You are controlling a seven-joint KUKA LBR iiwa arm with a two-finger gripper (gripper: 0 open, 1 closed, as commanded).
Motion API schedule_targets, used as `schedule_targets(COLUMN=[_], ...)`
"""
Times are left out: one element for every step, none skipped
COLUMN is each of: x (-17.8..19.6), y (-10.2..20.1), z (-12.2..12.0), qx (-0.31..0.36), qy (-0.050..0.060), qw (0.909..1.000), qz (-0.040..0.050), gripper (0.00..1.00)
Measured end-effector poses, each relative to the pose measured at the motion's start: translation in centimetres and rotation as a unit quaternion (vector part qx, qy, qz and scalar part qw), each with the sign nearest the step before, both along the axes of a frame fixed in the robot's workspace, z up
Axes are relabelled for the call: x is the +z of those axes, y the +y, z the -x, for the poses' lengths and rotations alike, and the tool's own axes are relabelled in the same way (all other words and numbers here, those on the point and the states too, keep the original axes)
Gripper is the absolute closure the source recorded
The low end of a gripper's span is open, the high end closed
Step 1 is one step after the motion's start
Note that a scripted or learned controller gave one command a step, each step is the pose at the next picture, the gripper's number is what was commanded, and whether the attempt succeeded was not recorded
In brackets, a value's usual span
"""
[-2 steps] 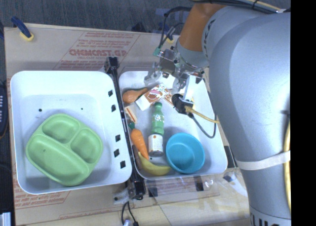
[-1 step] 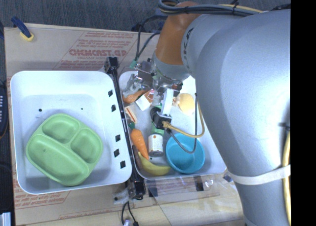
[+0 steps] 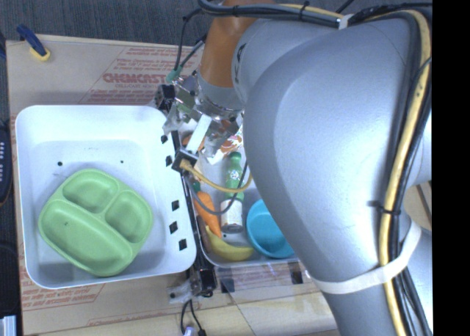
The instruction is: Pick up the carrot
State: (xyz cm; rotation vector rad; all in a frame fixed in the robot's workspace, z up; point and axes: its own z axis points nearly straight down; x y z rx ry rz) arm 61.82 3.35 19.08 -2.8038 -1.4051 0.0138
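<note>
- We see the carrot [image 3: 207, 212] in the right bin [image 3: 197, 243], lying close against the bin's left wall; an orange, tapering length of it shows between that wall and the bottle.
- We judge it light and stiff, with a smooth, rounded skin that could roll or slip out of a shallow pinch; it should bear a firm squeeze without damage.
- We would take hold across its thicker middle, the squeeze running across its length, though the wall just beside it leaves little room on that side.
- A banana [image 3: 229, 249] curves just below the carrot, seemingly touching its lower end, so a low grasp risks catching both.
- A small bottle with a green label [image 3: 233, 196] lies just to the carrot's right, and a blue bowl [image 3: 266, 232] sits beyond that, partly hidden under the arm.
- The tool [image 3: 197, 136] hangs above the upper part of the right bin, near the shared wall and apart from the carrot; we cannot tell its state, as cables and brackets clutter it.
- A yellow cable [image 3: 220, 184] loops down from the wrist over the bottle, near the carrot's top.
- The left bin [image 3: 44, 129] holds a green divided plate [image 3: 95, 221], well apart from the carrot.
- Both bins rest on the table [image 3: 88, 70].
</note>
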Motion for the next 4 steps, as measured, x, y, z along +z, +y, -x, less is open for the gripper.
schedule_targets(x=[6.2,5.5,-10.5,0.4], y=[0.0,5.8,12.7,5.3], z=[-1.5,-2.0,-1.5,3.2], qx=[-0.139,-0.165,-0.213,-0.112], qy=[0.000,-0.001,0.005,-0.001], qw=[0.9903,0.9863,0.9770,0.9937], qz=[0.0016,0.0014,0.0062,0.0005], gripper=[0.00,0.00,0.00,0.00])
